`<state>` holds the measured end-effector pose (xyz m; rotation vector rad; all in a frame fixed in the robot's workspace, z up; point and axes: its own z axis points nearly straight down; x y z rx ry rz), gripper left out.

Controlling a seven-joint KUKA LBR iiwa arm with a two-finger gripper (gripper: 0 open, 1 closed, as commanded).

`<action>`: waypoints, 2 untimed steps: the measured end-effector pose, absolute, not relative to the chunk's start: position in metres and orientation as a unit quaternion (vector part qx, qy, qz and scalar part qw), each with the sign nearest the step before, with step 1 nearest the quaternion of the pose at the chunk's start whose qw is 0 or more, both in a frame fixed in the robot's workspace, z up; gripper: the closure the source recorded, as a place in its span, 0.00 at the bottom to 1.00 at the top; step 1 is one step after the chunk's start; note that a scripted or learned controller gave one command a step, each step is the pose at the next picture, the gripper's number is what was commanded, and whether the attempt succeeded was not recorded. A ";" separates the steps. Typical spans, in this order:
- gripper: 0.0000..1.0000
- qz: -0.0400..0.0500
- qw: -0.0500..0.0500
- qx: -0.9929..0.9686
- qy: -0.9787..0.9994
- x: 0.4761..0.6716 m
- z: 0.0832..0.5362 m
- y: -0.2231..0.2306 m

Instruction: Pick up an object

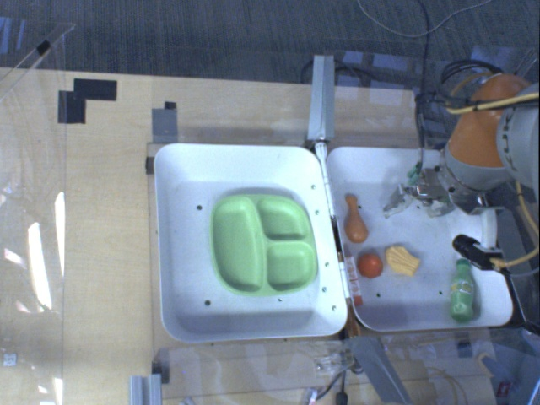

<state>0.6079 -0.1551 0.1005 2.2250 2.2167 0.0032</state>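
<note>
The green bottle (461,290) lies at the near right corner of the right bin (380,315). In the same bin, a red tomato-like ball (369,265) sits just beside a yellow ridged item (402,261); an orange drumstick-shaped piece (355,219) lies farther back. The left bin (181,310) carries a green divided tray (262,242). The jaws (407,199) sit over the far part of the right bin, spread apart, with nothing between them. They stand apart from all four objects. Judgement: no object is picked. Target selection, descent, closure and lift all remain.
</note>
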 end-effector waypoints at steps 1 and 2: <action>0.00 0.002 0.002 0.678 0.735 0.672 0.086 -0.159; 0.00 0.001 0.002 0.676 0.737 0.651 0.118 -0.202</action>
